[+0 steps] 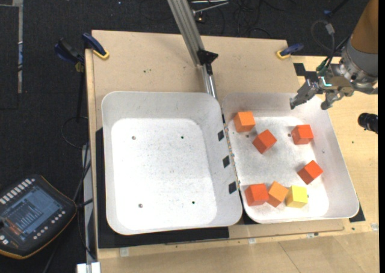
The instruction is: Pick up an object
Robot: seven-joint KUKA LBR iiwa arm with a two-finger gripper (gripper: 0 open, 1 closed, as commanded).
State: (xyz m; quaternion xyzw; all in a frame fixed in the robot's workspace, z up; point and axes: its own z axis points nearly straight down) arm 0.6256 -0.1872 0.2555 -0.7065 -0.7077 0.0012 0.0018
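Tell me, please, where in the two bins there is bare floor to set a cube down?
The left bin offers bare floor from wall to wall. In the right bin, the centre patch between the red cube and the front row is free. The front is crowded: a red-orange cube, an orange cube and the yellow cube sit together.

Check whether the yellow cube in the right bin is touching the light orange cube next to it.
Touching. In the camera view the yellow cube sits flush against the light orange cube, no white bin floor between them.
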